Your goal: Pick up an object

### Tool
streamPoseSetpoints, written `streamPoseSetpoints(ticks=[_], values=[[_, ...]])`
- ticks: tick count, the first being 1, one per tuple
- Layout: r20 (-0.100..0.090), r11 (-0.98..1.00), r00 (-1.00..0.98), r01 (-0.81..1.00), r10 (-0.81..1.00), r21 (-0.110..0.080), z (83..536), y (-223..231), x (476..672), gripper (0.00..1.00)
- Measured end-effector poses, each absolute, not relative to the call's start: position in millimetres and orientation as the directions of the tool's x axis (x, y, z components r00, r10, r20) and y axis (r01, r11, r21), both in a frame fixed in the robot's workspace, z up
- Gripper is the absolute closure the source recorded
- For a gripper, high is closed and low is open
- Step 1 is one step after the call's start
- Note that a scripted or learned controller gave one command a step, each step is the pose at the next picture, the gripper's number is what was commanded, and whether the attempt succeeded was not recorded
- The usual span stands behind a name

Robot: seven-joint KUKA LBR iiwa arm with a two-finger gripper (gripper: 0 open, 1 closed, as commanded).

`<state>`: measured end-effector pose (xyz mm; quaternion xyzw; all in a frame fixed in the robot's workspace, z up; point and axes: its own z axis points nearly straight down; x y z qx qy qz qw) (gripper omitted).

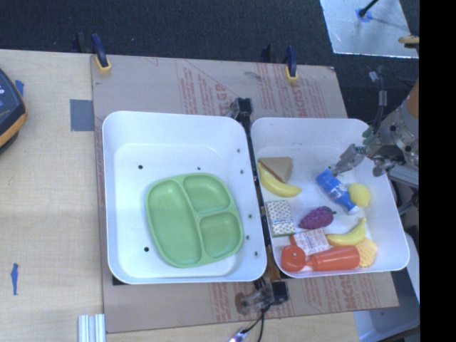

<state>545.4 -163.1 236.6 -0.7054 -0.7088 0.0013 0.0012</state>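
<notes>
Two white bins side by side on worktop (50, 205). Left bin (121, 137): green divided plate (194, 219). Right bin (313, 130): blue bottle (335, 189) just below end effector (354, 157), fingers spread apart, clamping nothing; nearby, lemon (360, 194), two bananas (278, 184), purple grapes (316, 217).

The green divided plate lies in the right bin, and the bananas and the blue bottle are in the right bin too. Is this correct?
Not quite: the camera view shows the green divided plate in the left bin. The bananas and the blue bottle are in the right bin, as you said.
</notes>
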Motion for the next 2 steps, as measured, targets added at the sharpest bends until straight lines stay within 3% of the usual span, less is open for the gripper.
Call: streamPoseSetpoints(ticks=[1,2], values=[[-0.001,0.007,-0.007,1.000,1.000,-0.006,155,-160,574.3,0.00],[0.000,0.005,-0.005,1.000,1.000,-0.006,91,-154,517.9,0.00]])
